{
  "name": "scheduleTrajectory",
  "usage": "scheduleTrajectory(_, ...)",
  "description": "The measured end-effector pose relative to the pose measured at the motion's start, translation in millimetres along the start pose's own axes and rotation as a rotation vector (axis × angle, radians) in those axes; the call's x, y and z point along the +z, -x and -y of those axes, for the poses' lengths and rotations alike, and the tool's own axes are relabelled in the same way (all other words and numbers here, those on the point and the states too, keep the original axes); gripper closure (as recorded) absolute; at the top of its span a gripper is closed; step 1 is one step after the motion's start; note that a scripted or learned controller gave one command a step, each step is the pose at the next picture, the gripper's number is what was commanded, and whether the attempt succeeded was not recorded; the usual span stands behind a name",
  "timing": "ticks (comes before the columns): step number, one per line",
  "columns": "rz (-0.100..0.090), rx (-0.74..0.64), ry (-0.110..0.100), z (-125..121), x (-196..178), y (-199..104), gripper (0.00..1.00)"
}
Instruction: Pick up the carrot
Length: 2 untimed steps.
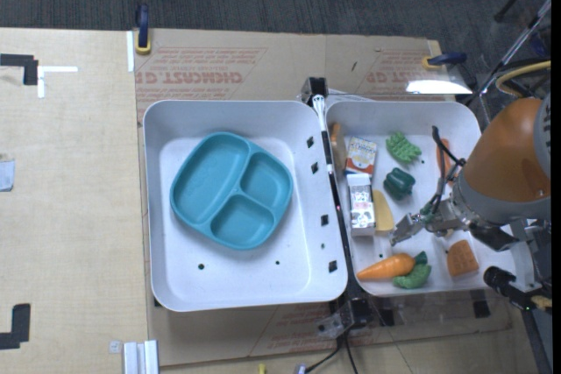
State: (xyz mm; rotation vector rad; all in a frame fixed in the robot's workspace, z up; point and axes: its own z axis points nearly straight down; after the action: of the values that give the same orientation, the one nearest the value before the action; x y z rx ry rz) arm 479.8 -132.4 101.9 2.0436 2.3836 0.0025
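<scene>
**benchwatcher:** so the carrot (387, 266) is lying near the front edge of the right bin (463, 115), tip pointing left toward the divider, leafy end touching a green veg (415, 275) on its right; the gripper (412, 225) hangs just above and a bit to the right of it, not on it yet — fingers look slightly apart with nothing between them, though it's small and dark in the view, so that's a soft read.

**iiwa_fan:** agreed, it's got hold of nothing; the arm (508, 162) is leaning in from the right and the wrist is tilted, so the step in hand looks like the final line-up before the drop.

**benchwatcher:** for a clean grab it'd want to shift toward the front edge and settle over the fat middle of the carrot, fingers straddling it across the short way, not along its length; grabbing near the tip would probably let it slip out.

**iiwa_fan:** yeah — and watch the neighbours; that green veg is right up against it, a yellow wedge (383, 215) sits just behind, and an orange block (462, 259) is off to the right; a sloppy descent nudges the carrot against the bin wall or pinches the green thing instead; open wider before going down, then close slow.
</scene>
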Motion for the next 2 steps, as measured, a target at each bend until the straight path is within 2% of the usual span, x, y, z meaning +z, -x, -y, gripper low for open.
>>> scheduleTrajectory(1, -0.002, 0.146, -0.004, -4.2, 10.7, -35.6, 0.00)
scheduleTrajectory(2, 0.001, 0.127, -0.005, -76.6, 10.7, -28.1, 0.00)
